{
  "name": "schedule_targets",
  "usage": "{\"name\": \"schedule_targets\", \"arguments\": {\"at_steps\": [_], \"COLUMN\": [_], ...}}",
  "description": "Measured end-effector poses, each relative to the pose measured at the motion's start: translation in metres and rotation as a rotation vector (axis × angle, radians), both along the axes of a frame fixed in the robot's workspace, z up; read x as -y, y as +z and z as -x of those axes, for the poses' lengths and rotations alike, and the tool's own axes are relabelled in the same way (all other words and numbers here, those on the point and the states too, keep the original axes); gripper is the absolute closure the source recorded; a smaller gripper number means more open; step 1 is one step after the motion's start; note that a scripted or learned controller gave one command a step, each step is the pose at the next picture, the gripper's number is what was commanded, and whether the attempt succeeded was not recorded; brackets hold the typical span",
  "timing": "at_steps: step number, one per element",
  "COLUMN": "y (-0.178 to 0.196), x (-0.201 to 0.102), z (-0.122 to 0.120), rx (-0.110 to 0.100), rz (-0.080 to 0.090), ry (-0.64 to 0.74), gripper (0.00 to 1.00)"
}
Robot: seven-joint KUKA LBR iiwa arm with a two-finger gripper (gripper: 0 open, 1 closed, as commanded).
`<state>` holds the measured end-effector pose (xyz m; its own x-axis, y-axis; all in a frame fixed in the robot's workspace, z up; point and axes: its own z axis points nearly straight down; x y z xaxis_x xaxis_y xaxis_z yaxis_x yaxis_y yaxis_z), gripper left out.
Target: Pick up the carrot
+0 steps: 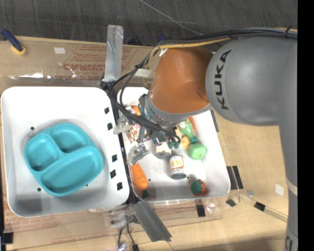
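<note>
The carrot (139, 175), orange with a green top, lies in the near left corner of the right bin (220, 163), against its left wall. My gripper (149, 150) hangs under the orange wrist band, just above and slightly right of the carrot. Its two metal fingertips (137, 151) stand apart, open, with nothing between them. The carrot sits free of the gripper, a short way toward the front of it.
A small can (177, 166), a green fruit (198, 150) and a red and green toy (199, 186) lie right of the carrot. More small items sit partly hidden under the wrist. The left bin (21, 103) holds a teal divided plate (63, 158).
</note>
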<state>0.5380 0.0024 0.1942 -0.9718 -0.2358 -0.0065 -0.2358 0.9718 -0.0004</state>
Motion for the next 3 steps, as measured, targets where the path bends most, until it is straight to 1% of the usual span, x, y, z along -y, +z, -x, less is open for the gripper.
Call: {"name": "schedule_targets", "arguments": {"at_steps": [1,2,3], "y": [-0.003,0.209,0.090], "x": [0.041,0.080,0.122], "z": [0.054,0.053,0.051], "rx": [-0.009,0.002,-0.009], "rz": [0.001,-0.002,0.001], "ry": [-0.221,-0.706,-0.421], "gripper": [0.00,0.00,0.00]}}
